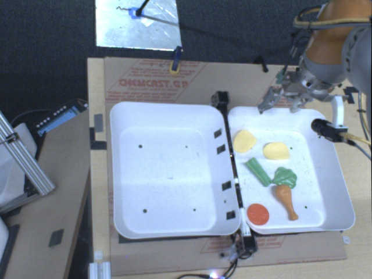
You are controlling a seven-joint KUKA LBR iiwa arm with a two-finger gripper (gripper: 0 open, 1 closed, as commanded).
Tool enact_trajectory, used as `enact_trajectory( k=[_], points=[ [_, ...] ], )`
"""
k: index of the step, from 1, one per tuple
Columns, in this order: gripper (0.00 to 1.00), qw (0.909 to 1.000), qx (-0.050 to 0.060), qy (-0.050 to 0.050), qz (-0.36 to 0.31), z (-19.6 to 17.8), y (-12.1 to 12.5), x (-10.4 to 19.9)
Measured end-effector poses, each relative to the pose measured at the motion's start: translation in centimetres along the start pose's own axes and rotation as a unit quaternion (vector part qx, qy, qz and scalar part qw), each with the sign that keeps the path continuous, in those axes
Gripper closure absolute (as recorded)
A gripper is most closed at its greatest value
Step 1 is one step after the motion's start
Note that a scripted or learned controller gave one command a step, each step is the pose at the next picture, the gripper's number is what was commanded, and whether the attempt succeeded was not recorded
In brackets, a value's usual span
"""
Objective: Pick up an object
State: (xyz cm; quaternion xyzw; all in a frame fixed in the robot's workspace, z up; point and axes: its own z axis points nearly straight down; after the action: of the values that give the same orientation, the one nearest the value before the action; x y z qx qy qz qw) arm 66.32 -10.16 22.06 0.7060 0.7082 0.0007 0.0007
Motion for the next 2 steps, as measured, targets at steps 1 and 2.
enact_trajectory(
  k=[1, 2],
  points=[
    [1.00, 1.0000, -0.002, 0.000, -0.001, -1.2, 0.1, 0.0],
    [1.00, 1.0000, -0.006, 0.001, -0.005, -11.8, 0.8, 8.2]
  ],
)
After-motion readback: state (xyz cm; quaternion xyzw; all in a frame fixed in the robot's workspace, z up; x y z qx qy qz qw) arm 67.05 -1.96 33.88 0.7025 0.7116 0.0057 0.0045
